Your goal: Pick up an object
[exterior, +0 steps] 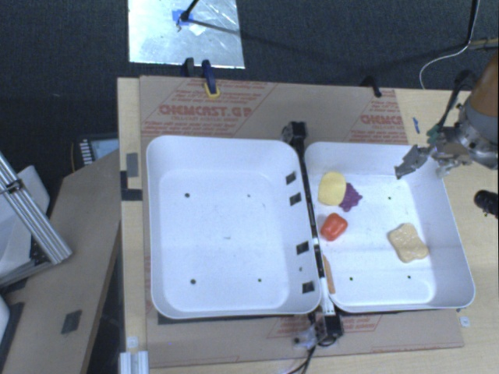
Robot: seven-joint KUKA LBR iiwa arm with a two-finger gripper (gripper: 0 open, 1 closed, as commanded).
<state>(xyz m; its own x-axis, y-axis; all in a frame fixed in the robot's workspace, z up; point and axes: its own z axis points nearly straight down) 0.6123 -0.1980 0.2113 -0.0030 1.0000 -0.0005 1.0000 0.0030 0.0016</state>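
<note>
The gripper [421, 160], fingers spread with nothing between them, hovers at the right bin's [448, 209] 1 o'clock corner (approach step, I judge), so next it must descend toward the beige piece [408, 242] at 5 o'clock.

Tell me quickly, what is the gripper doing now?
Gripper: above the right bin's upper right corner, holding nothing visible; open or shut cannot be told.

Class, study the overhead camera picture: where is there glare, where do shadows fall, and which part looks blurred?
Camera view: glare on the foil sheet; soft shadows along the left bin lower wall; the gripper looks slightly blurred; the yellow object and beige object are evenly lit.
</note>
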